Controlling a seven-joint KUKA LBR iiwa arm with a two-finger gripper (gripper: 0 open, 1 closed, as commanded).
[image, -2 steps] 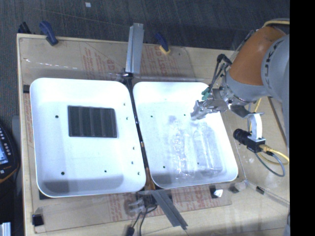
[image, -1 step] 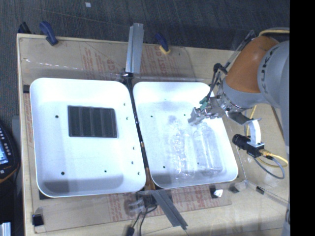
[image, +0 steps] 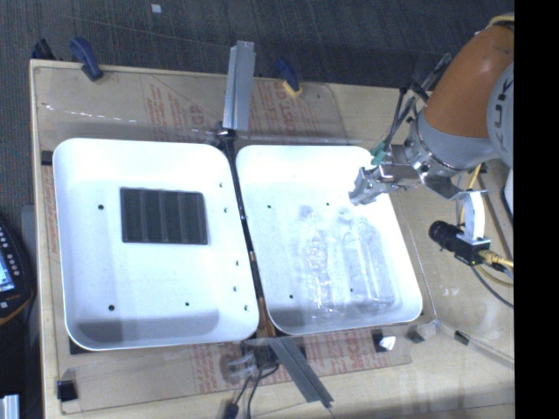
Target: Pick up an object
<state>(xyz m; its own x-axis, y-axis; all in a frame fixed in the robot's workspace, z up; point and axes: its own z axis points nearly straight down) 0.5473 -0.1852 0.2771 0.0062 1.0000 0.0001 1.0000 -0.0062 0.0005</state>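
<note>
Arm: the grey arm with its orange band (image: pixel 467 72) comes in from the right side of the camera view and bends down toward the right bin's upper right corner.
End effector: the end effector (image: pixel 365 188) hangs over the upper right part of the right bin, near its right rim; its metal tip is small and blurred, so I cannot tell how far apart it stands or whether anything is caught in it.
Right bin: a shallow white bin (image: pixel 271 234) on the right of the pair, its left rim just beside the left bin.
Object: clear plastic bottles (image: pixel 345 264) lie in the right bin, in its centre and lower right part, side by side and roughly lengthwise up and down the view; they are see-through against the white floor, so their number and outlines are hard to make out. They sit below the end effector in the view, and contact between them cannot be judged.
Left bin: a shallow white bin (image: pixel 87 304) holding a dark rectangular ribbed pad (image: pixel 164 216) that lies flat in its upper middle.
Surface: a pale board (image: pixel 131 94) carries both bins; blue clamps (image: pixel 86 59) grip its far edge.
</note>
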